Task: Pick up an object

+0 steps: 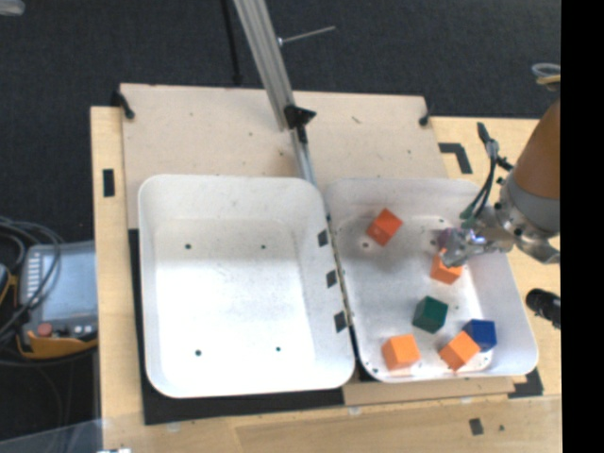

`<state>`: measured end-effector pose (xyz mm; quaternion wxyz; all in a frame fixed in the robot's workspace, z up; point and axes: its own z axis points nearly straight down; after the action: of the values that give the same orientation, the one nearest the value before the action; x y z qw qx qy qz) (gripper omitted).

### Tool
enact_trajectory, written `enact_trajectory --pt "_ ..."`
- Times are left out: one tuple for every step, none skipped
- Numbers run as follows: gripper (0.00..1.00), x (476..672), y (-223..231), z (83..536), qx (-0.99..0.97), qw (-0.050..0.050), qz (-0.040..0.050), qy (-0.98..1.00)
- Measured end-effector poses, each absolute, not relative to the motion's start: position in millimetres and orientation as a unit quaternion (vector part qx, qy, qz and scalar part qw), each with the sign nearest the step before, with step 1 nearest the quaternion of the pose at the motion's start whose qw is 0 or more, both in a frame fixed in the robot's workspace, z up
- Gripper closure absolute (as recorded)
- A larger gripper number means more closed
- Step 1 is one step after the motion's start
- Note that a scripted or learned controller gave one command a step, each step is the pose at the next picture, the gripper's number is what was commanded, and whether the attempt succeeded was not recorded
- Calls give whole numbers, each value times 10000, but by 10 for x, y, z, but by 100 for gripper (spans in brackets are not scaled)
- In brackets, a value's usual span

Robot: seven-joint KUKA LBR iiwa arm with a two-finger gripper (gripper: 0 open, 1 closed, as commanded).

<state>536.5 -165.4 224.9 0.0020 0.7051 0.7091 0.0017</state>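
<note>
Gripper (453,250): low in right bin (510,295), finger state impossible to tell. Directly beneath and touching at near side: orange block (444,272), squat, no clear long axis. Farther out: green cube (430,313), blue cube (481,332).

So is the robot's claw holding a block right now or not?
Gripper: cannot be told; it sits right above a small orange block in the right-hand white bin.
</note>
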Motion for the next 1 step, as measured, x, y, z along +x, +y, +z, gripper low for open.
enact_trajectory --pt "100 5644 -1156 2207 7041 2 13 7101"
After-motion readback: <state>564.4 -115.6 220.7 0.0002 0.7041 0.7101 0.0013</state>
